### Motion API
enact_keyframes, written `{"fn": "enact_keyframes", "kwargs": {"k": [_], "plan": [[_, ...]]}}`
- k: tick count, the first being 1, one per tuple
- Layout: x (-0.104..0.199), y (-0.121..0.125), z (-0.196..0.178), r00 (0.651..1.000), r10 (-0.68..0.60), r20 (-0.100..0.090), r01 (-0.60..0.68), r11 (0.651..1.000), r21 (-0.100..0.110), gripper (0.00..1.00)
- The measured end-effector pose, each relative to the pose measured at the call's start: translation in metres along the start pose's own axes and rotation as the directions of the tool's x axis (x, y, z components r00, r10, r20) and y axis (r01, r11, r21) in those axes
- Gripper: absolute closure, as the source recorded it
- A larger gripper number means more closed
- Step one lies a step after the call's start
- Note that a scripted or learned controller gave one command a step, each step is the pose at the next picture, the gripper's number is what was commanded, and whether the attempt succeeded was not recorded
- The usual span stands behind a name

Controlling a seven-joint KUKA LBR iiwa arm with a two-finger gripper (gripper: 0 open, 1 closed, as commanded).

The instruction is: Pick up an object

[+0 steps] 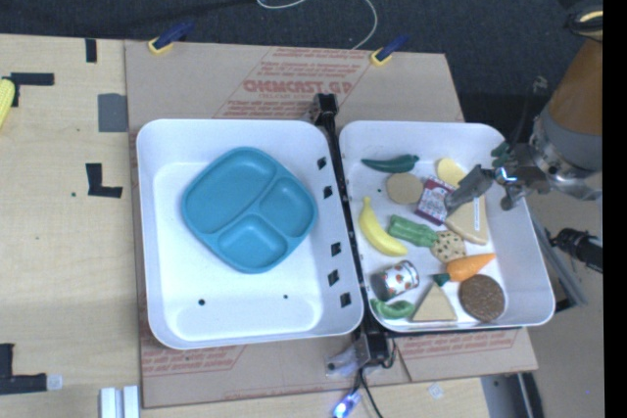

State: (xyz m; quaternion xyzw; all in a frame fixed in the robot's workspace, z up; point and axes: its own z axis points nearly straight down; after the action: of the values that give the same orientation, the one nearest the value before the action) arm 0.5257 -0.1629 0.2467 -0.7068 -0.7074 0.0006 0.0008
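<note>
The tool point(468, 189) hung over the right bin point(524, 255), at about three o'clock in the view, reaching in from the arm point(578, 113). One dark finger slanted down toward a purple packet point(431, 201) and a wedge of cheese point(472, 222); whether the tool was wide or narrow I cannot tell, and nothing showed plainly between its fingers.

Around it lay the candidates for picking. At nine o'clock from the tool sat a tan potato point(402, 188), with a green chili point(390, 163) at ten o'clock and a yellow lemon point(450, 171) just above the packet. Toward seven o'clock lay a banana point(374, 228) and a green pod point(411, 232). At six o'clock were a cookie point(448, 245), a carrot point(468, 265), a brown round patty point(481, 297), a small can point(396, 281) and a pale sandwich triangle point(435, 306).

Farther out at nine o'clock, the left bin point(167, 240) held a blue divided plate point(249, 209). Both bins rested on cardboard over the bench point(59, 210).

By my judgement the pick was not yet done: every object lay in the bin, so the grasp and lift remained.
</note>
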Motion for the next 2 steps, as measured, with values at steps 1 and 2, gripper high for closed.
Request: {"fn": "enact_keyframes", "kwargs": {"k": [1, 2], "plan": [[0.089, -0.044, 0.002, 1.000, -0.005, -0.002, 0.005, 1.000, 0.003, 0.00], [0.177, -0.043, 0.042, 1.000, -0.007, -0.002, 0.007, 1.000, 0.005, 0.00]]}}
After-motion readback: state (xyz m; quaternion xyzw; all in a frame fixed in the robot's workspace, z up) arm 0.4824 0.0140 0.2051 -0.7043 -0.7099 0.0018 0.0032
